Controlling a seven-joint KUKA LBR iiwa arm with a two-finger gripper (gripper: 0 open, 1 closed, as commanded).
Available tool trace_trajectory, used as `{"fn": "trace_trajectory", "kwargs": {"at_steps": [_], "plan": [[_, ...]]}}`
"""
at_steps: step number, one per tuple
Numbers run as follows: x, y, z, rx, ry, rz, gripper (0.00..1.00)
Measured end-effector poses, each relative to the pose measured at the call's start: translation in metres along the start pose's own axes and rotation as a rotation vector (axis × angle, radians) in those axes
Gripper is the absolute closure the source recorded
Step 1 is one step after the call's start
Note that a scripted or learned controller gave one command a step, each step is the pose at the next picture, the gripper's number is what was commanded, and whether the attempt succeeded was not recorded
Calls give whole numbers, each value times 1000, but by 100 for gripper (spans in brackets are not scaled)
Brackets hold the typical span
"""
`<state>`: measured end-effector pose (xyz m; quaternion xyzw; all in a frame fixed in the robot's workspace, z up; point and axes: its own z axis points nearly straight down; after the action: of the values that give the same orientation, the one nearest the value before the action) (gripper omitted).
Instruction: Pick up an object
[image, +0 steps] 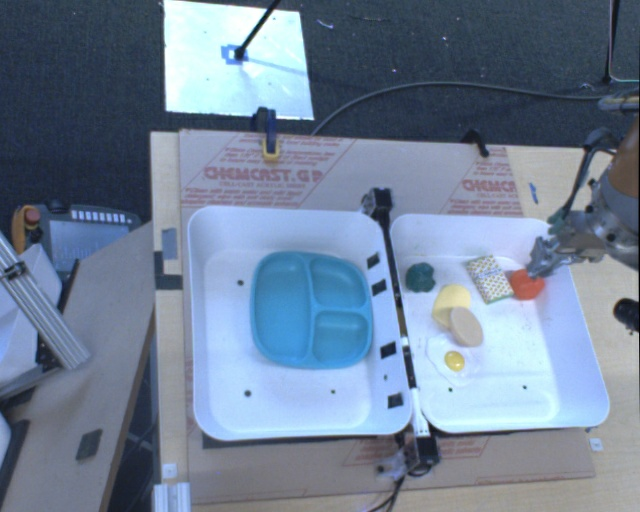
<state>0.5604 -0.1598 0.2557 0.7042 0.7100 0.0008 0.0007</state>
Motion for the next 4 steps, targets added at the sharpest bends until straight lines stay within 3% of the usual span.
{"fn": "trace_trajectory", "kwargs": {"at_steps": [2, 3, 4], "plan": [[90, 20, 6, 0, 1, -1, 100], [141, 41, 15, -1, 1, -2, 100], [198, 43, 14, 0, 2, -2, 100]]}}
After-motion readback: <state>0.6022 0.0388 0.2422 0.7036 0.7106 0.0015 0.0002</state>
